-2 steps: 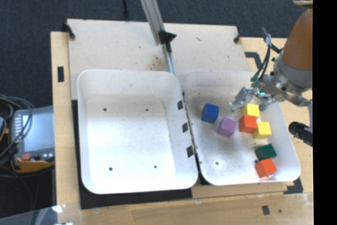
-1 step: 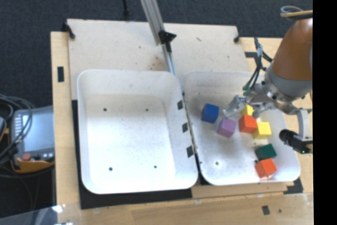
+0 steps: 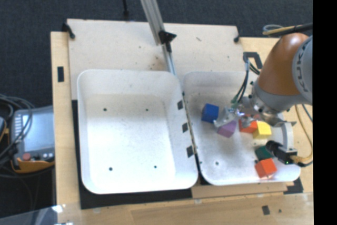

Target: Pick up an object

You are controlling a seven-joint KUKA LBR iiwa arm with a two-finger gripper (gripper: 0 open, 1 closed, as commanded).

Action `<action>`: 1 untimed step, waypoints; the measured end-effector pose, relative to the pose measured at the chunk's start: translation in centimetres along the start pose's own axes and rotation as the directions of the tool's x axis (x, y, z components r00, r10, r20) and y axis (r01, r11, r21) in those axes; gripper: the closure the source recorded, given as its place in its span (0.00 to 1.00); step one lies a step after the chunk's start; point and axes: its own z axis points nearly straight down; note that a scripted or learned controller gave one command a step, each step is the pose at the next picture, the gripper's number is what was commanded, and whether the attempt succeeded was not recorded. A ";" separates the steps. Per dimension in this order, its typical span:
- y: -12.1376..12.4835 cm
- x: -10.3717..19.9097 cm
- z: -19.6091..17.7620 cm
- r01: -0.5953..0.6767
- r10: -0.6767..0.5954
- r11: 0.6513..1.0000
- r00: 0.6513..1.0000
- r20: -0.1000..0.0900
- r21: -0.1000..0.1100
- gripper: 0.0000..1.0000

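We see the gripper [image 3: 230, 116] low in the right bin [image 3: 210, 166] — between a blue cube [image 3: 210, 113] and a purple block [image 3: 227, 128] — its jaws' state we cannot tell.

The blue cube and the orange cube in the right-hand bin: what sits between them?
In the camera view, between the blue cube and the orange cube lie the small purple block and bare white floor of the right bin.

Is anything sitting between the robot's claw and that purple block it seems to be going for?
Nothing visible does. The gripper sits right at the purple block in the right bin; the blue block lies just beside it on the left, close enough to get bumped.
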 end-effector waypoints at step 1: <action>-0.1 -0.1 5.3 0.000 0.000 1.000 1.000 0.000 0.000 0.00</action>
